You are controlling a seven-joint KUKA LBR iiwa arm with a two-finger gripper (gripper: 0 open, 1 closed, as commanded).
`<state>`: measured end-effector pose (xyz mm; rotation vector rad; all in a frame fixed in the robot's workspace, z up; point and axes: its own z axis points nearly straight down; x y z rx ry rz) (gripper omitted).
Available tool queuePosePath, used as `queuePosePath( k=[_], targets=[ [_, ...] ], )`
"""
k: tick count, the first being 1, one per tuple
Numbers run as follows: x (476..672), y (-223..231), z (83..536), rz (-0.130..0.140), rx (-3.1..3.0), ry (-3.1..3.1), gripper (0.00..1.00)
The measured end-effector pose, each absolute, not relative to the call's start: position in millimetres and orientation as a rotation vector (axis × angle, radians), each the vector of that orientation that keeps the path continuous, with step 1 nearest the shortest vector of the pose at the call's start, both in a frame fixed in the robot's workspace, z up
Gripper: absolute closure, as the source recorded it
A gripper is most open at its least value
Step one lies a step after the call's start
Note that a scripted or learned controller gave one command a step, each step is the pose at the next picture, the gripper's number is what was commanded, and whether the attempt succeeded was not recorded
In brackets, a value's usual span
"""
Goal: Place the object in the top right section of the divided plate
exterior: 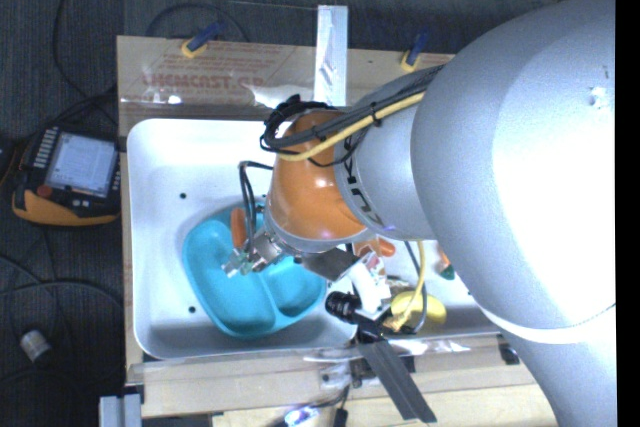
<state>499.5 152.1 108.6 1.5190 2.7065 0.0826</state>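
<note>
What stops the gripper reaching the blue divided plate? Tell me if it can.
Probably yes. The gripper hangs right over the blue divided plate in the white bin, with nothing visible between them, though the arm hides the plate's right side.

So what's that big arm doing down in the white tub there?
The grey robot arm reaches in from the right. Its gripper is low over a blue divided plate, which lies in the left white bin. A small orange thing shows at the plate's upper rim, right beside the gripper. Whether the gripper holds anything cannot be told from this angle.
</note>
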Motion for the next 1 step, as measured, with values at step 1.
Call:
queuePosePath(
  k=[1],
  targets=[
    [500.6, 154.2, 119.3, 0.09, 1.517, 2.706, 1.0]
  ],
)
